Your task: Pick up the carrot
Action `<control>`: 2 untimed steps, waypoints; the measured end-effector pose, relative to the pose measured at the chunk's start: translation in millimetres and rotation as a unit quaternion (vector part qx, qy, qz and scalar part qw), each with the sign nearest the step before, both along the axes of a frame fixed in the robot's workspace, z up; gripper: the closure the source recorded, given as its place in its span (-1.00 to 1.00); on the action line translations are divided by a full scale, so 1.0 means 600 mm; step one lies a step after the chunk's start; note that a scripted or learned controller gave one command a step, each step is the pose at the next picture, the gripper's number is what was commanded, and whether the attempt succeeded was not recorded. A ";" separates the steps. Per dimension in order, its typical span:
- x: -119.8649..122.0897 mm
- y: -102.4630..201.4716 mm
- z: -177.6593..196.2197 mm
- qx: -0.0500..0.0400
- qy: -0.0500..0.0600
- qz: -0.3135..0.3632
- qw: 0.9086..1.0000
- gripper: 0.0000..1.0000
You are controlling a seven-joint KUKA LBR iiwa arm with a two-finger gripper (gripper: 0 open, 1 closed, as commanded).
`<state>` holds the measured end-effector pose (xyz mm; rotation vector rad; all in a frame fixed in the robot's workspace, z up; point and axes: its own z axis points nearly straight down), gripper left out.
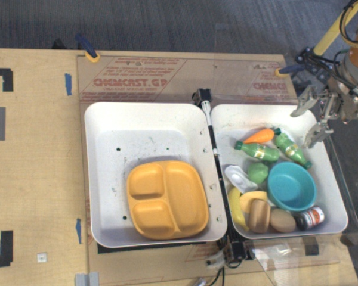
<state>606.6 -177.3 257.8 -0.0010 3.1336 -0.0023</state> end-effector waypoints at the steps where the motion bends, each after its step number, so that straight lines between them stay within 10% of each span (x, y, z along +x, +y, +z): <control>1: 0.036 0.069 -0.269 0.000 -0.002 0.040 0.999 -1.00; 2: 0.046 0.071 -0.236 -0.002 -0.012 0.040 0.999 1.00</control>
